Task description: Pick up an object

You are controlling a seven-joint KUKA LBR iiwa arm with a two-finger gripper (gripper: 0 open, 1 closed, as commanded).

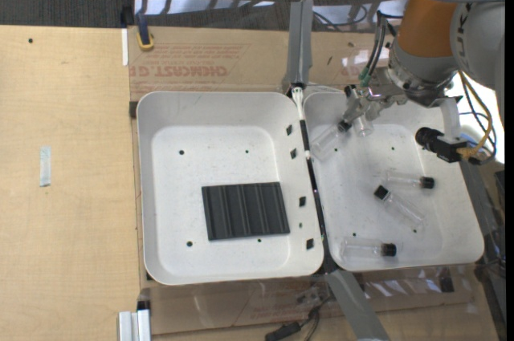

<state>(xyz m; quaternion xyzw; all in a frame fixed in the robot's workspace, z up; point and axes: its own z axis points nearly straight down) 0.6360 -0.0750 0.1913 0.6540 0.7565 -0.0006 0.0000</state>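
Note:
Several clear vials with black caps lie in the right bin (458, 243). One vial (409, 184) rests mid-bin, another vial (399, 205) lies just below it, and a third vial (367, 250) sits near the front wall. A further vial (327, 142) leans against the bin's upper left wall, its cap pointing up toward the gripper. My gripper (363, 113) hangs low over the bin's upper left part, right beside that vial's cap. The grey arm with its orange band (438, 10) reaches in from the upper right.
The left bin (161, 171) holds a black ridged rectangular block (245, 210) near its front. A metal divider (300, 42) stands between the bins at the back. A black fitting (438, 143) with cables hangs off the arm over the right bin. A wooden bench surface (64, 171) lies at the left.

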